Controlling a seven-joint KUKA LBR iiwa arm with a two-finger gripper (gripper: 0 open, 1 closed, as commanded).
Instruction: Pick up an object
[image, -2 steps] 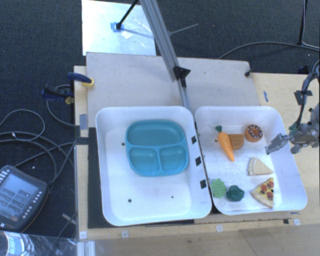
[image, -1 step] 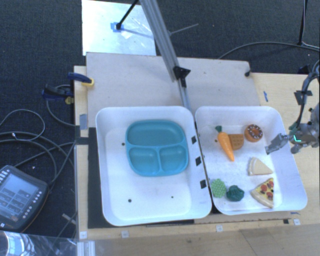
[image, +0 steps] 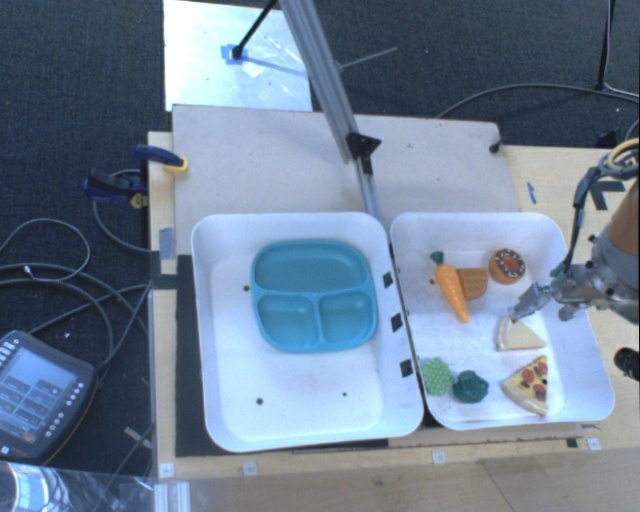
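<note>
Nearest the camera, right bin (image: 575, 405), lower part: pizza slice (image: 528, 385), dark green broccoli (image: 470, 386), and a lighter green bumpy piece (image: 435, 375), type unclear. Above those, a pale wedge (image: 521, 334), top corner under the gripper (image: 530, 300). Gripper sat mid-right of frame, over the wedge's tip; fingers too small and blurred, couldn't tell open or closed, nothing visibly lifted. Arm cut off at right edge. Further up: carrot (image: 453, 290) partly covering a tan piece (image: 473, 283), donut (image: 507, 266). Left bin (image: 215, 400) held a blue divided tray (image: 312, 296).
</note>
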